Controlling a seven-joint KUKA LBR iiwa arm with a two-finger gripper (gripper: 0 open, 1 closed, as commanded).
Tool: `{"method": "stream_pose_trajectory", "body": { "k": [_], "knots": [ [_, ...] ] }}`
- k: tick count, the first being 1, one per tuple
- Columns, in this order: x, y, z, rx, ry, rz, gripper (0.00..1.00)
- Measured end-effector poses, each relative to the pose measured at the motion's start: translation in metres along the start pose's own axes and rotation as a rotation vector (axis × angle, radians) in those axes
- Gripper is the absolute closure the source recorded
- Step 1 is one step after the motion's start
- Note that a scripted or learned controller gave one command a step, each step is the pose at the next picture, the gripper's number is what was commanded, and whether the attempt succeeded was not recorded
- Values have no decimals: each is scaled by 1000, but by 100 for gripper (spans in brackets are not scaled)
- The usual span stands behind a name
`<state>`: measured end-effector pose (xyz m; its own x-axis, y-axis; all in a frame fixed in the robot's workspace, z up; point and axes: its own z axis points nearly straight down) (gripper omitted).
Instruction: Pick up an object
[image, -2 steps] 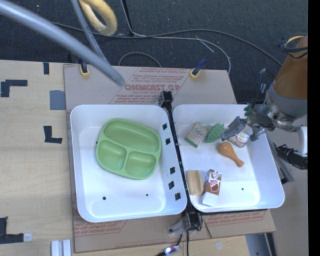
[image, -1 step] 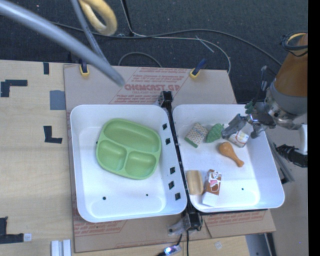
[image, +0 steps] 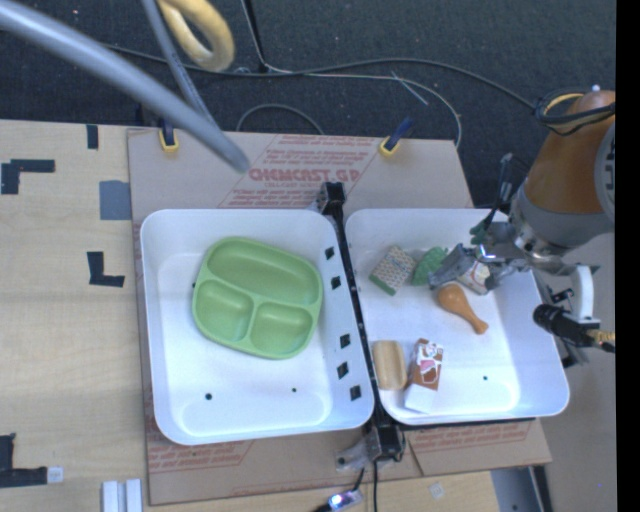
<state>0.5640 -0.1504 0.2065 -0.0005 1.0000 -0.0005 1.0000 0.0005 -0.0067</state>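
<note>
The arm (image: 565, 170) reaches in from the right, its end effector (image: 478, 262) low over the right bin (image: 500, 400), right by the green toy (image: 432, 265) and the drumstick (image: 462, 305) — whether it's spread or pinching, I cannot tell. A waffle (image: 393, 268) lies left of the toy, a bread roll (image: 388, 364) and carton (image: 426, 372) sit nearer. The left bin (image: 170, 390) holds a green tray (image: 257, 297).
</note>
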Motion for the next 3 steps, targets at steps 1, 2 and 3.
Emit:
{"method": "stream_pose_trajectory", "body": {
  "k": [1, 2, 3],
  "knots": [
    [4, -6, 64, 2, 1, 0, 0],
    [5, -7, 118, 1, 0, 0, 0],
    [6, -6, 105, -3, 2, -2, 100]
  ]
}}
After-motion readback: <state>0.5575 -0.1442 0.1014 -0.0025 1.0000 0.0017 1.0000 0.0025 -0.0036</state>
